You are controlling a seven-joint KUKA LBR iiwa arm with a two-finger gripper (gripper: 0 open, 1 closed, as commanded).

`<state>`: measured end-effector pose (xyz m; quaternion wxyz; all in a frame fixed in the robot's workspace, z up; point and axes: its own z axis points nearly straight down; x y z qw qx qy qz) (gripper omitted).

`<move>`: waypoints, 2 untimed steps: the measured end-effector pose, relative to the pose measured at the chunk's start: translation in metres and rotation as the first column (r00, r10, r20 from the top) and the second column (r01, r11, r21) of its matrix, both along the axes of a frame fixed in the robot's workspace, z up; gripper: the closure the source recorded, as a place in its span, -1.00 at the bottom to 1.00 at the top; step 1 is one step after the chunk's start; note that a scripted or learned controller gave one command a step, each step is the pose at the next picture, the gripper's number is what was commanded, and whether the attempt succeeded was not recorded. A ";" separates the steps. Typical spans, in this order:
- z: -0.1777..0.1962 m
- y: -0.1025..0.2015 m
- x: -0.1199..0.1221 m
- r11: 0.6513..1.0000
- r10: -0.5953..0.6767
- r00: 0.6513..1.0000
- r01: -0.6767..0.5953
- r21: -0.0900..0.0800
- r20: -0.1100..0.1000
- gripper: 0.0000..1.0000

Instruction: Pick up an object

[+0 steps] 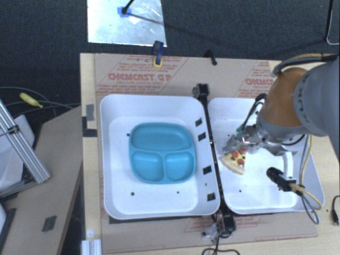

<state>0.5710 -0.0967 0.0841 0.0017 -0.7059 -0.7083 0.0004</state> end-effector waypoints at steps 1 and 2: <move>0.011 -0.002 0.003 1.000 -0.002 1.000 0.002 -0.002 0.007 1.00; 0.108 0.062 0.086 1.000 0.009 1.000 -0.009 -0.001 0.021 1.00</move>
